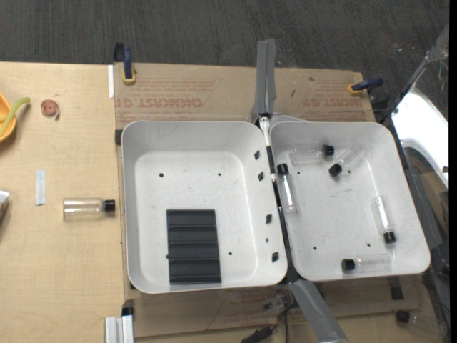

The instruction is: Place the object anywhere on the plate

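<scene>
— Where is the thing to be moved?

— Which tube is meant I cannot tell. Five small clear tubes with black caps lie in the right bin (400, 191). One tube (311, 153) and a second tube (344, 163) lie close together near the far wall. A third tube (287, 191) lies along the left wall. A fourth tube (382, 219) lies near the right wall, cap toward the camera. The fifth tube (365, 264) lies against the near wall, cap to the left. All of them lie flat on the bin floor.

— And the plate?

— The plate (193, 246) is a dark, ribbed rectangle lying flat in the near part of the left bin (143, 148), well apart from every tube. A wall of each bin stands between them.

— What about the end effector?

— I cannot tell whether it is open or closed, or whether it has hold of anything.

— What lies around the bins?

— They sit side by side on a sheet of cardboard (178, 98), with a grey metal bar (265, 70) running back from where they meet. A blue clamp (123, 54) grips the sheet's far left corner, and another clamp (364, 86) grips its far right. On the desk (64, 277) to the left lie a clear bottle (84, 206) with a black cap, on its side, a small pale strip (40, 188), a pinkish disc (48, 107) and a yellow-orange thing (7, 116) at the edge.
</scene>
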### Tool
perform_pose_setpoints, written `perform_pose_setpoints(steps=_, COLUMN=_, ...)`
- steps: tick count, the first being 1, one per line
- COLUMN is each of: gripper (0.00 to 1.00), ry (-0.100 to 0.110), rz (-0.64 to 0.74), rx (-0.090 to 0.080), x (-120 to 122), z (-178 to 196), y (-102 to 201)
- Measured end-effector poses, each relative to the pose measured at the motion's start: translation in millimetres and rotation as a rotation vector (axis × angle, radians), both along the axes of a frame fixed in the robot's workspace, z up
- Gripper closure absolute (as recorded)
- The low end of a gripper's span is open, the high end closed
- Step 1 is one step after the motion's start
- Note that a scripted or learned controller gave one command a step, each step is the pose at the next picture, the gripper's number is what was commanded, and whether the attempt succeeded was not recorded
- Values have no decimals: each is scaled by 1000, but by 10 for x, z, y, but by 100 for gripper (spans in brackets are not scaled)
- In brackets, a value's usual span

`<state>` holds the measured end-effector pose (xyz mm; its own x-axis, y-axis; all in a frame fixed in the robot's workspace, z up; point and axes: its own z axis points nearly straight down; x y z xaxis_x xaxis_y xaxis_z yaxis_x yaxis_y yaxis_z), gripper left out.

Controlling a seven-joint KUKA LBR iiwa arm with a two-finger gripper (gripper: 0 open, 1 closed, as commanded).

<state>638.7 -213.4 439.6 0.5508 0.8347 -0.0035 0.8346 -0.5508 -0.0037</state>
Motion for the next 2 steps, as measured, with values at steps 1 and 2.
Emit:
perform_pose_setpoints(steps=1, gripper=0, ry=1, rz=-140, rx=0, x=173, z=-1, y=837)
perform_pose_setpoints(steps=2, gripper=0, ry=1, rz=-234, rx=-1, x=-81, z=-3, y=64)
